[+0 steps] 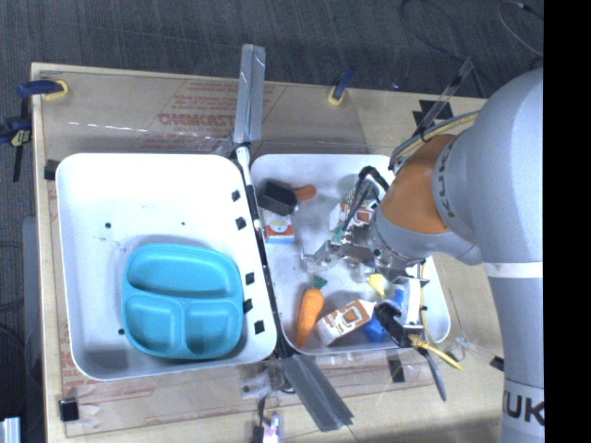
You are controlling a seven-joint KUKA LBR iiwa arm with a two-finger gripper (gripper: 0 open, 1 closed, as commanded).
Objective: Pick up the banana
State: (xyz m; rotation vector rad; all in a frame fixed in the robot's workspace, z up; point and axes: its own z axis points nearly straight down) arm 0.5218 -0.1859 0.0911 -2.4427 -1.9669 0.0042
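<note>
A small yellow piece of the banana (377,284) shows in the right bin (277,178), just under the arm's wrist, which hides the rest of it. My gripper (343,244) reaches down into the middle of that bin, a little up and to the left of the yellow piece. Nothing can be made out in it. The orange band (416,197) and the grey arm body cover the bin's right side.
An orange carrot (309,312), a brown-and-white carton (346,319) and a blue item (374,330) lie at the right bin's front. A black object (277,195) and a small red-and-white box (278,230) sit by its left wall. The left bin (111,201) holds a blue divided tray (185,299).
</note>
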